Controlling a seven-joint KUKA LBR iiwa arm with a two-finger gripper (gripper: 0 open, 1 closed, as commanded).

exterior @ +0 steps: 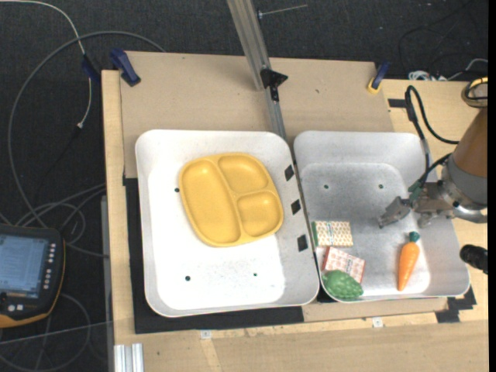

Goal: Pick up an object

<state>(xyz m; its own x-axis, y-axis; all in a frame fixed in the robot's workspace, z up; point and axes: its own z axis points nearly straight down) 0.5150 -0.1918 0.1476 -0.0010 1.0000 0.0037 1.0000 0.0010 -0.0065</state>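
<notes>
The jaws (393, 212) hang low over the right bin (349, 157), reaching in from the right side, with the grey arm (469, 169) behind them. Their tips look slightly apart, and nothing sits between them. They hover over bare bin floor.

The carrot (408, 263) lies just below and a little to the right of the jaws, near them but not touching. It stands roughly upright in the view, its green top pointing toward the jaws and its orange tip pointing away, toward the bin's near edge.

Further to the left of the jaws and lower, a small patterned packet (333, 232) rests flat on the bin floor. Just beneath it lies a red-and-white packet (344, 263), tilted, and touching that one's lower edge is a green leafy toy (342, 285) in the bin's near left corner.

Well to the left of the jaws, in the left bin (163, 246), sits a yellow divided plate (229, 198) with three compartments. Both bins rest on the table (194, 91).
</notes>
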